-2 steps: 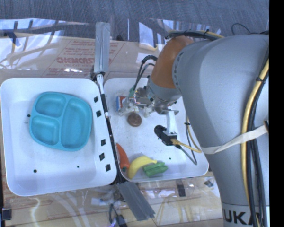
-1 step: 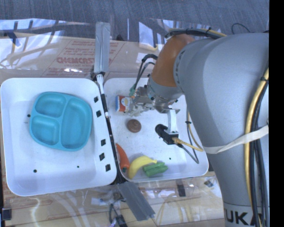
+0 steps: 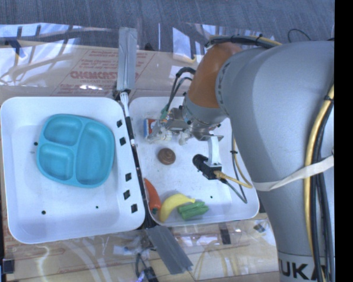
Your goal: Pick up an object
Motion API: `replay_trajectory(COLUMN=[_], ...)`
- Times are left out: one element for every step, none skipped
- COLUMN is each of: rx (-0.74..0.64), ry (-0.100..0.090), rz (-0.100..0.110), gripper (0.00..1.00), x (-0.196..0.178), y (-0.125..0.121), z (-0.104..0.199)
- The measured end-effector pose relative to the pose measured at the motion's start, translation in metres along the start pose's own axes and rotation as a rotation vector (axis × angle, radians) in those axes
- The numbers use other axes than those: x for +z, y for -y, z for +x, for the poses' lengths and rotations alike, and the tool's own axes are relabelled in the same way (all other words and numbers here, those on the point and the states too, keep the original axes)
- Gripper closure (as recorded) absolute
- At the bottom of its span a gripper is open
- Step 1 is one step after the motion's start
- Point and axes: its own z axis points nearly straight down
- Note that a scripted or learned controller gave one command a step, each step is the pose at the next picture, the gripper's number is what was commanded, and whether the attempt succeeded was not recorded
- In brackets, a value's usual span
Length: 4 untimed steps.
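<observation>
My gripper hangs low over the far part of the right bin, under the orange wrist band. A small colourful item lies just to its left, against the bin's far left side. A brown round object rests a little nearer the camera than the gripper. At the bin's near edge lie a yellow banana, a green piece and an orange-red piece. The wrist hides the fingertips.
The left bin holds a blue three-compartment plate. A black divider with clips runs between the bins. The grey arm covers the right side of the right bin. Cables hang by the wrist.
</observation>
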Motion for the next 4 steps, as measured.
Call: replay_trajectory(rx=[-0.074,-0.055,-0.052,-0.080], ry=[0.000,0.001,0.000,-0.001], rz=[-0.003,-0.008,-0.008,-0.004], gripper=[0.00,0.00,0.00,0.00], x=[0.010,0.008,0.007,0.009], y=[0.026,0.014,-0.004,0.011], z=[0.007,-0.009,-0.005,0.005])
